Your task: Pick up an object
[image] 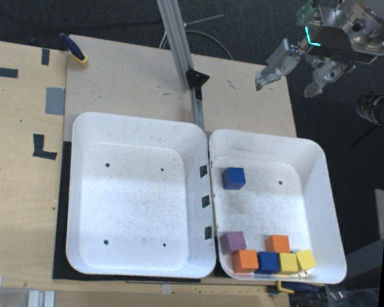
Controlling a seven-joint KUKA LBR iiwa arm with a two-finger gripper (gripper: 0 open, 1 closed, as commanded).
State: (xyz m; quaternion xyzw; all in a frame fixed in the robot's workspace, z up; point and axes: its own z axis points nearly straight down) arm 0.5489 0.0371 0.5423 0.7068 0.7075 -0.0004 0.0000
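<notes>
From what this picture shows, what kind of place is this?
Most likely a robotics lab test bench, not a home or a shop. Two white bins sit side by side on a board, small coloured blocks lie in the right bin, and a gripper is raised over the bench's far right corner, fingers spread.

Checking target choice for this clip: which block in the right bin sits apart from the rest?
The lone blue block, in the upper part of the right bin. The other blocks cluster along the bin's near edge.
</notes>
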